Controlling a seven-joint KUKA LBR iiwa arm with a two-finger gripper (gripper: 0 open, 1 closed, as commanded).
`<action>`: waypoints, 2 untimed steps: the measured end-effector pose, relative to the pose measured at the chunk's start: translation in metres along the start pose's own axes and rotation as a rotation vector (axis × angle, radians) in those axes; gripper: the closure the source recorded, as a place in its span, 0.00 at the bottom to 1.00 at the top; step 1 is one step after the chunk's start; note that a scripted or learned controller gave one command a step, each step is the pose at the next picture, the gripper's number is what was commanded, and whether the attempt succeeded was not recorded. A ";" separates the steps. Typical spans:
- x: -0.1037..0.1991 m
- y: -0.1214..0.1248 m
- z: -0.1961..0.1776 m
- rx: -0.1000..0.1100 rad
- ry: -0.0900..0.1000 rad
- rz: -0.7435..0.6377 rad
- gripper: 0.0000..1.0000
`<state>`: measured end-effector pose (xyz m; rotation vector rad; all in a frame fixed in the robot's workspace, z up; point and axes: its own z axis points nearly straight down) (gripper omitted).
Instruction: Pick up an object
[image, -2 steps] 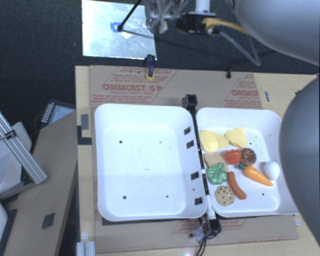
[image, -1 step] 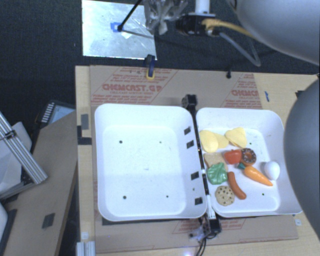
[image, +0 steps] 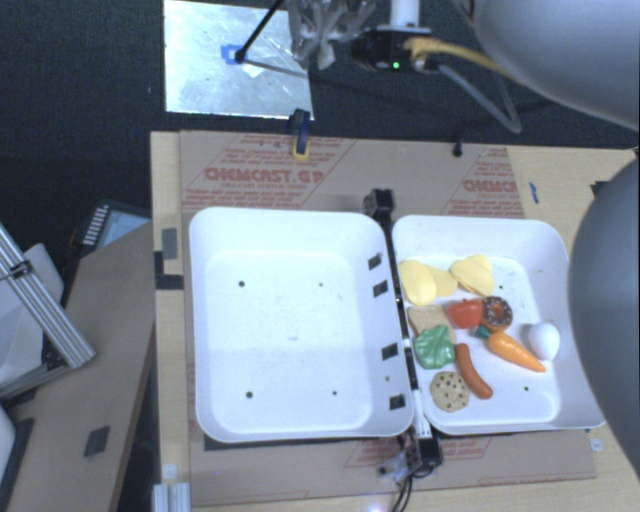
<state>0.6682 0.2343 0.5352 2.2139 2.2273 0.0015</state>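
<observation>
Nothing lifted yet: small plastic toy foods (image: 470, 335) all lying in right white shallow bin (image: 540, 240); blurred gripper (image: 322, 35) at frame top, state impossible to tell.
</observation>
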 end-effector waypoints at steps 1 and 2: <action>-0.068 -0.038 0.062 0.008 -0.002 0.010 1.00; 0.005 -0.052 -0.004 -0.006 0.006 -0.005 1.00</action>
